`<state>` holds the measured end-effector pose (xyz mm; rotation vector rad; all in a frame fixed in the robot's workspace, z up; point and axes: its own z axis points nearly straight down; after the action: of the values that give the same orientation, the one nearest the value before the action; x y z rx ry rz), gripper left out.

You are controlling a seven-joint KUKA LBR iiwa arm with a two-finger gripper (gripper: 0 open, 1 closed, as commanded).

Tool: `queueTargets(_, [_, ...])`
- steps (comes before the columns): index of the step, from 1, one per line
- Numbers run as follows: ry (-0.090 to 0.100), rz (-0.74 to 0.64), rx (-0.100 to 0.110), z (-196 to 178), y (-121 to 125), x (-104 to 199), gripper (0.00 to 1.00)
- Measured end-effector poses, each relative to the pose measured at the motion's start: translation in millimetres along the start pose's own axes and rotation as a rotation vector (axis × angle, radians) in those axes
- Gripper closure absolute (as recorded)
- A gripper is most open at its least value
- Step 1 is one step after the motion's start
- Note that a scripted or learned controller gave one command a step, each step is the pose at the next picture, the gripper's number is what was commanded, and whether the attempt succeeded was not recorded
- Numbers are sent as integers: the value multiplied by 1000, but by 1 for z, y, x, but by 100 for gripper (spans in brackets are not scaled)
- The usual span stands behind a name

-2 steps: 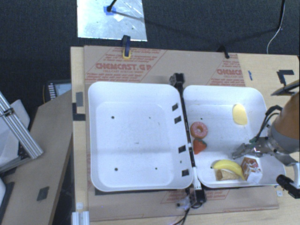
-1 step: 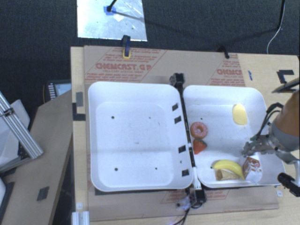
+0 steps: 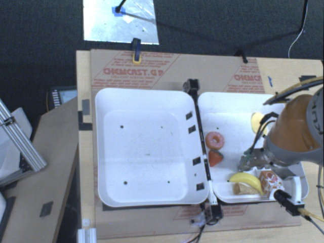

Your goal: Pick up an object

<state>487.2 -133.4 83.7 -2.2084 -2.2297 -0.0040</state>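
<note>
Nearest the camera: banana, just below the claw, with a brown item beside it in the right bin. Claw low over the bin floor; its opening cannot be told, nothing seen held. Pick apparently not yet done. Left of claw: strawberry, pink doughnut; above it, yellow object.

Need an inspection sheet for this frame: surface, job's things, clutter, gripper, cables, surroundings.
Surface: bench under brown printed board bears left bin and right bin.
Job's things: in right bin, pink donut, red piece, banana, brown piece, yellow item, red-white packet.
Clutter: nothing seen.
Gripper: gripper low in right bin above banana; finger state unclear.
Cables: black cables cross dark floor behind bench.
Surroundings: shiny sheet, aluminium frame.
</note>
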Motion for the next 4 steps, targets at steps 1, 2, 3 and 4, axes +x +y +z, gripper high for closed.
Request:
queueTargets(1, [-4,-2,-13,-48,86,40,100])
queueTargets(2, [-4,7,-2,-44,81,36,0])
queueTargets(3, [-5,14,1,1,48,-28,0])
queueTargets(4, [-5,7,-4,-12,51,-25,100])
